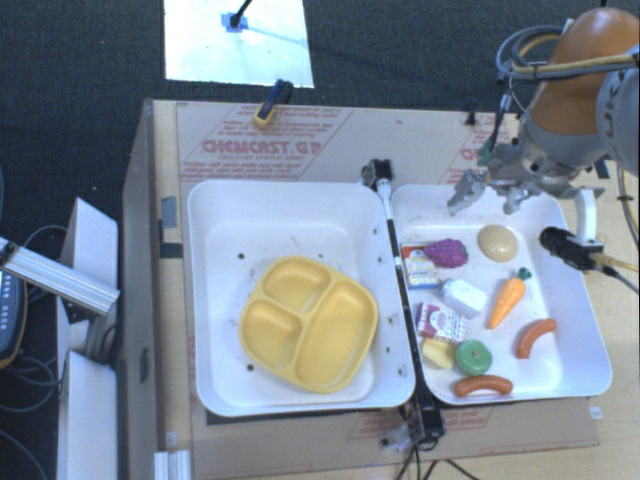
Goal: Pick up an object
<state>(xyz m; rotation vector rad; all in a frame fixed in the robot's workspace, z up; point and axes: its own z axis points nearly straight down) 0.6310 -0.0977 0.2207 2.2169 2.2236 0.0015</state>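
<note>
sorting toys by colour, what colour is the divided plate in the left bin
Yellow; the divided plate shows best in the camera view.

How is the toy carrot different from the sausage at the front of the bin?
The carrot is bright orange with a green top and tapers to a point; the front sausage is reddish-orange, rounded at both ends. The carrot lies slanted near the right bin's middle; the sausage lies nearly level along its front edge. Both are long, thin toy foods in that bin.

Robot lab (cables (520, 48), white bins (215, 268))

Arm (575, 78) low, jaws spread, empty.
</note>
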